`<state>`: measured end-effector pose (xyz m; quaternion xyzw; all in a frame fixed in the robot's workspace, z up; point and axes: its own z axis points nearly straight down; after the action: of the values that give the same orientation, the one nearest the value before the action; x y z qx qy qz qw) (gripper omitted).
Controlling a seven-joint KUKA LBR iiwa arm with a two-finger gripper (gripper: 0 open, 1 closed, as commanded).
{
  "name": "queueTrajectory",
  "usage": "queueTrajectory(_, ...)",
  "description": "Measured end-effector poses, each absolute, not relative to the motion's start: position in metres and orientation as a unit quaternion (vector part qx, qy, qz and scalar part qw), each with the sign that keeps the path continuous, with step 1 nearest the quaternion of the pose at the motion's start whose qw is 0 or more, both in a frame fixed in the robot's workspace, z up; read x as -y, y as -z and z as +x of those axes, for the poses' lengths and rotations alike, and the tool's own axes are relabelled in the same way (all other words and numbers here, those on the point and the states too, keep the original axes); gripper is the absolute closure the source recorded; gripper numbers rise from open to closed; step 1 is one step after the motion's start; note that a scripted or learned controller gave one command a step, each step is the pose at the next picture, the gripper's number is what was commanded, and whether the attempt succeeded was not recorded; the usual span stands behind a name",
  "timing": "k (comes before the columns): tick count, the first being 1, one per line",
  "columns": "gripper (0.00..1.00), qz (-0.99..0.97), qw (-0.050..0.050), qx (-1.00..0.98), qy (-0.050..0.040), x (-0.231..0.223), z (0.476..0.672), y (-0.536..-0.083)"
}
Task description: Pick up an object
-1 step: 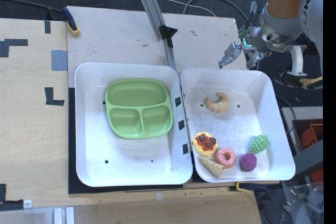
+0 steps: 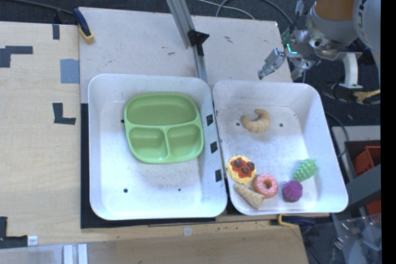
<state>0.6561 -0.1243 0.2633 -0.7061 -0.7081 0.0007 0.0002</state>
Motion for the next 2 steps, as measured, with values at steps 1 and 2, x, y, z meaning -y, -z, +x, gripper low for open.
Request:
queueTrajectory(1,0.00,-0.707,0.002,0.708,-0.0024,0.128,0.650,-0.217)
queueTrajectory(2,0.00,-0.707,0.003,0.707,-0.0029,0.137,0.647,-0.159)
